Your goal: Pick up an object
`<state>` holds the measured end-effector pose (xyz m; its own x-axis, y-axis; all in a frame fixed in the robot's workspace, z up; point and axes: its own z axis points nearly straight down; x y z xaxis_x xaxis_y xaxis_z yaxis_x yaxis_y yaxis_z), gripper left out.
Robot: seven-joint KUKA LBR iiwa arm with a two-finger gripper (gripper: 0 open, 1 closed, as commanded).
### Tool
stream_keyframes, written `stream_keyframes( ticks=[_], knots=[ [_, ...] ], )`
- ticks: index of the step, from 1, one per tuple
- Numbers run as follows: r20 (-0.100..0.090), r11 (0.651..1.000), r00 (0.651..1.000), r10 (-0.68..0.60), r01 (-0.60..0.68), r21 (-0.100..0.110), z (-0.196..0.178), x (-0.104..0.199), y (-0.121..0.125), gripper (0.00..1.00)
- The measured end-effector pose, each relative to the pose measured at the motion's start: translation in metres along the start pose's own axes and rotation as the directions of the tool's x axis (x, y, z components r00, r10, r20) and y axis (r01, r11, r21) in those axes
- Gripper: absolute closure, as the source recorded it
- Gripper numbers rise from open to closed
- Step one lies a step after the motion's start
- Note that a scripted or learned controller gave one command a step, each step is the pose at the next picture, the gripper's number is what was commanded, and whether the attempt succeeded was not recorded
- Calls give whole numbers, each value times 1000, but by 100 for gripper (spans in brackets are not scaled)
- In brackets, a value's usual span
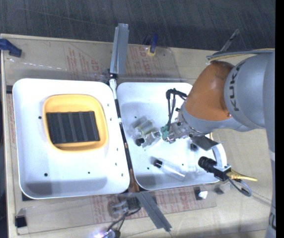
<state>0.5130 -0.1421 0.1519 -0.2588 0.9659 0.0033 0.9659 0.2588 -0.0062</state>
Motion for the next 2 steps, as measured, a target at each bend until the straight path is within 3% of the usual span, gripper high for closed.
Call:
stream_keyframes(
  ticks=[1,2],
  knots=[
    [4,996,996,-93,93,-7,58,-40,46,0],
    [2,988,988,-156,156,-3,-16,27,11,0]
  ],
)
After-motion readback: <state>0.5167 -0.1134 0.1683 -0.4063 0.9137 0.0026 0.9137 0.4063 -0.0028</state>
